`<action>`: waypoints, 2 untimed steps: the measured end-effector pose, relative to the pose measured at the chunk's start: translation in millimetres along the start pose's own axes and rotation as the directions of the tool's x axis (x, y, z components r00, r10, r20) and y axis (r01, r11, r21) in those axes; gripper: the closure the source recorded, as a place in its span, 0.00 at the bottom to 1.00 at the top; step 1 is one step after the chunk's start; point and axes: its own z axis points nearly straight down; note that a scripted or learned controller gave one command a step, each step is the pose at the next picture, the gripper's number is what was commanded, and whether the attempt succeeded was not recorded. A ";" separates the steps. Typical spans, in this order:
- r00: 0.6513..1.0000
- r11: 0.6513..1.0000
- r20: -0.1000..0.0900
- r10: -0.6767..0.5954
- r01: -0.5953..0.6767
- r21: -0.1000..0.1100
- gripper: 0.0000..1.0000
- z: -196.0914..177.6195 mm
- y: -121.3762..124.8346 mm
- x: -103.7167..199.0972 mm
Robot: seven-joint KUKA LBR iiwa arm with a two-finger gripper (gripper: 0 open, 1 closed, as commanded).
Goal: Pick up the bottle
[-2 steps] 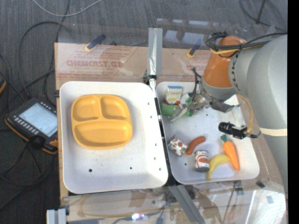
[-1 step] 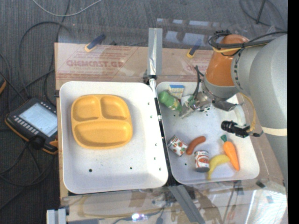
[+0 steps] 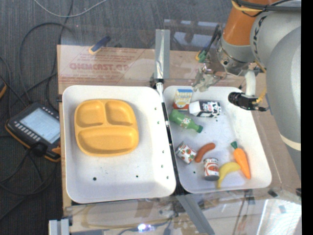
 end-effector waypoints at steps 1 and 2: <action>1.000 1.000 0.000 0.000 0.000 0.001 0.00 0.2 -0.1 0.2; 0.970 0.970 0.001 0.245 -0.245 0.000 0.00 -127.8 3.2 9.7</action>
